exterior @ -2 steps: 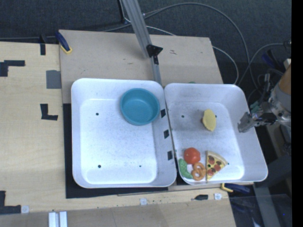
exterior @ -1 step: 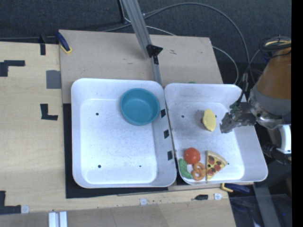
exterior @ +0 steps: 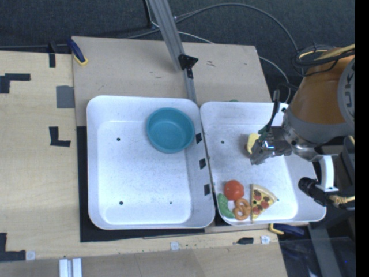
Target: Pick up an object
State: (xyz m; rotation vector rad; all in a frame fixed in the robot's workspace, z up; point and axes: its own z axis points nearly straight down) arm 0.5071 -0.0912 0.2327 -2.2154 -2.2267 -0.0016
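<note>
Tool of the grey and orange arm sits low inside the right bin, near that bin's middle, with its dark tip against a small yellow object that shows just at its left side; whether it is released, clenched or grasping that yellow piece cannot be told, since the dark body covers the contact. Toward the right bin's front edge lies a cluster of toy food: a red tomato, a pretzel-like ring in front of it, a green piece at the front left corner, and a pizza slice just to the right of the tomato, all close together and well apart from the tool. Beside it, the left bin holds a blue bowl, upright, near its rear right corner. Both bins rest on the tan surface, and a grey metal pole slants in from the rear to where the bins meet.
</note>
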